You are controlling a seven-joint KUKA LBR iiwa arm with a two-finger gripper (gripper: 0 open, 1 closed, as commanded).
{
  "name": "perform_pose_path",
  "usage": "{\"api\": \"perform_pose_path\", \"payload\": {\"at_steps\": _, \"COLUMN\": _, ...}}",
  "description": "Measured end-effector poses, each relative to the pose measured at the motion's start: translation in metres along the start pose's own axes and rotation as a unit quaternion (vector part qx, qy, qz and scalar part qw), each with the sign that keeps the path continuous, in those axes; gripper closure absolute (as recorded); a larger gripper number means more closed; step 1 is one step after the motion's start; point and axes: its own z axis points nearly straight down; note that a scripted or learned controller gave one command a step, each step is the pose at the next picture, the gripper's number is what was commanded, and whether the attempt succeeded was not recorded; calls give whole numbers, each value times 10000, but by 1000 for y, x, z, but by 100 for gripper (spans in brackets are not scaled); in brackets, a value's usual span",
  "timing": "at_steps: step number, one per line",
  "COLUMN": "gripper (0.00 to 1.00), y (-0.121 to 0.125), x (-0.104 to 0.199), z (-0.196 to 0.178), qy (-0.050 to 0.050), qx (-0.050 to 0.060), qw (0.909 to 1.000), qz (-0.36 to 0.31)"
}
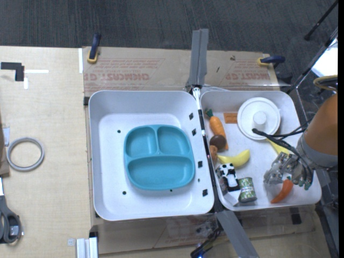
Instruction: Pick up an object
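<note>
My gripper [279, 176] hangs low over the right bin's [301, 112] front right corner, right above a small orange carrot-like piece [282, 192]. Whether that piece is between the fingers cannot be made out. Further left in the same bin lie a yellow banana [236, 157], an orange carrot [216, 126], a brown round item [217, 141], a black-and-white toy [228, 175] and a small green can [246, 189]. A white round lid [259, 117] sits at the back of that bin. A yellow piece [280, 145] lies just behind the gripper.
The left bin [102, 144] holds a teal divided plate [159, 157]. A grey ring [23, 153] and scissors [9, 224] lie on the bench at the far left. Clamps and a metal bar [199, 58] stand behind the bins.
</note>
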Motion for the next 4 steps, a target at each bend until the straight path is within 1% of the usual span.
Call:
{"api": "perform_pose_path", "payload": {"at_steps": 1, "gripper": 100, "y": -14, "x": -39, "z": 0, "qy": -15, "qx": -6, "qw": 9744, "qz": -2247}}
{"api": "perform_pose_path", "payload": {"at_steps": 2, "gripper": 100, "y": 62, "x": -38, "z": -75, "qy": -16, "qx": -6, "qw": 9847, "qz": -1741}}
{"api": "perform_pose_path", "payload": {"at_steps": 3, "gripper": 100, "y": 94, "x": 24, "z": -3, "qy": -65, "qx": -12, "qw": 9647, "qz": -2633}}
{"api": "perform_pose_path", "payload": {"at_steps": 4, "gripper": 100, "y": 65, "x": -33, "z": -72, "qy": -19, "qx": -10, "qw": 8355, "qz": -5495}}
